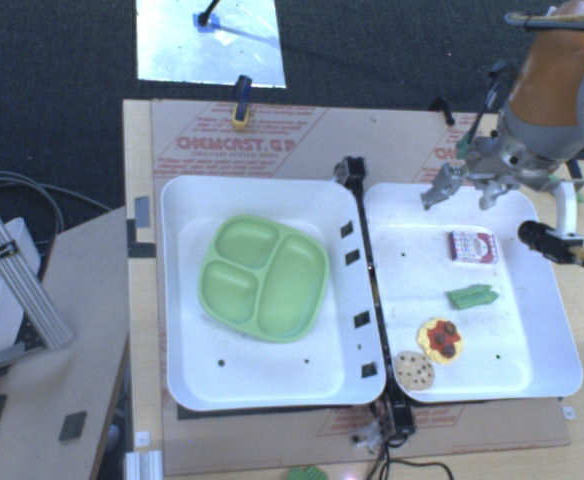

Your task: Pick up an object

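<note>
The right bin (532,368) holds a small pink-and-white box (472,247), a green bean-like toy (472,296), a yellow pizza-like disc with red spots (440,339) and a cookie (413,370). My gripper (465,189) hangs over the far edge of the right bin, above and beyond the pink box. Its two fingers stand apart with nothing between them. A green divided plate (264,278) lies in the left bin (187,368).
A black clip strip (362,268) runs between the two bins. A blue-and-yellow clamp (241,103) sits on the board beyond the left bin. A metal sheet (209,28) lies farther back. A grey rail (12,268) stands at the left.
</note>
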Robot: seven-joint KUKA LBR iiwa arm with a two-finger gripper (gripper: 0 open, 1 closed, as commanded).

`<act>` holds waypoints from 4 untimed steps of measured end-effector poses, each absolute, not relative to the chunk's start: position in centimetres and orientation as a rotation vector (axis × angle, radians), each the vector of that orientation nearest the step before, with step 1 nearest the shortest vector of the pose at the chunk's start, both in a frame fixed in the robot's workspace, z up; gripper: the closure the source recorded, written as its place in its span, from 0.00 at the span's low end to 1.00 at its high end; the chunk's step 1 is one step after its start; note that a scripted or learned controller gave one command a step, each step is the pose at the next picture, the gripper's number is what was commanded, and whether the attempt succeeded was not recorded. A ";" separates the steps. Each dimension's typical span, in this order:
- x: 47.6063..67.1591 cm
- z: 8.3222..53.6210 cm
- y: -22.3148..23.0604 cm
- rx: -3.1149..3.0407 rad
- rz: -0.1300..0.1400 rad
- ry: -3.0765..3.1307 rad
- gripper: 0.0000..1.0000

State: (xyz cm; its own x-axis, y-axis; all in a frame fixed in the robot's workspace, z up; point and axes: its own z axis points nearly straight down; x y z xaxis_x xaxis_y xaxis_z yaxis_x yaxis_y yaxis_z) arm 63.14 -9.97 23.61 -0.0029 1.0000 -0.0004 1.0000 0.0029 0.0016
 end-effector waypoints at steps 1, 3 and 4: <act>53.0 21.1 -13.8 2.231 -0.006 2.220 0.00; 49.5 18.8 -6.2 2.209 0.007 2.227 0.00; 48.6 17.2 -13.4 2.223 0.001 2.218 0.00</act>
